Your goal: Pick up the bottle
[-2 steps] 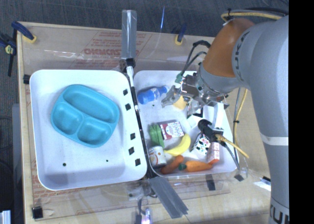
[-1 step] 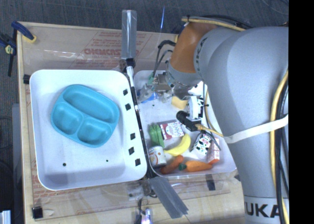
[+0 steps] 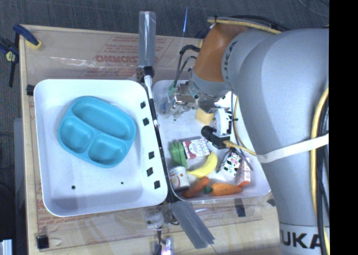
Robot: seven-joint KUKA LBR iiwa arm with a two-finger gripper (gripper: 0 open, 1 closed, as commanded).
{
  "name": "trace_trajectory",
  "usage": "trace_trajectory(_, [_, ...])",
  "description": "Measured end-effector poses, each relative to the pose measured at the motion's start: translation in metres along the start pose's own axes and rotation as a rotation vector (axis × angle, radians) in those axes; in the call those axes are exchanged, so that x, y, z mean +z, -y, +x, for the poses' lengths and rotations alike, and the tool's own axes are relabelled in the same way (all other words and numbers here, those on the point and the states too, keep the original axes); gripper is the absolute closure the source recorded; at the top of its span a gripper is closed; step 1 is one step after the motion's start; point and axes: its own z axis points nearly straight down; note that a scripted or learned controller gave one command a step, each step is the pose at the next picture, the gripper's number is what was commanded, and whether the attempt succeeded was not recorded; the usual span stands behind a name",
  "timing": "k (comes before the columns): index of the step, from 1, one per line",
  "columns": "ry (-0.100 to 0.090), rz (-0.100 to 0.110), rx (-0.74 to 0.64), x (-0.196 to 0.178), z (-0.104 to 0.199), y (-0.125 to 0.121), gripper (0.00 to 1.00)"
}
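My gripper [image 3: 175, 102] is low over the far left corner of the right bin [image 3: 161, 89], with the grey arm and its orange band stretching away to the right. A small reddish bottle-like item [image 3: 243, 176] lies at the near right side of that bin, well away from the gripper. Nothing can be made out as held. The arm hides the bin's far right part.
Packed into the near half of the right bin are a green item [image 3: 178, 152], a red-and-white carton [image 3: 196, 147], a banana [image 3: 205, 165], a can [image 3: 179, 177], a carrot [image 3: 222, 189] and a black-and-white carton [image 3: 230, 161]. A yellow piece [image 3: 203, 116] lies under the wrist. A blue divided plate [image 3: 97, 131] sits in the left bin [image 3: 50, 192].
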Motion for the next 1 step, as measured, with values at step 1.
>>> trace_trajectory(1, [-0.001,-0.009,0.152,-0.0915,0.0828,-0.0133,1.0])
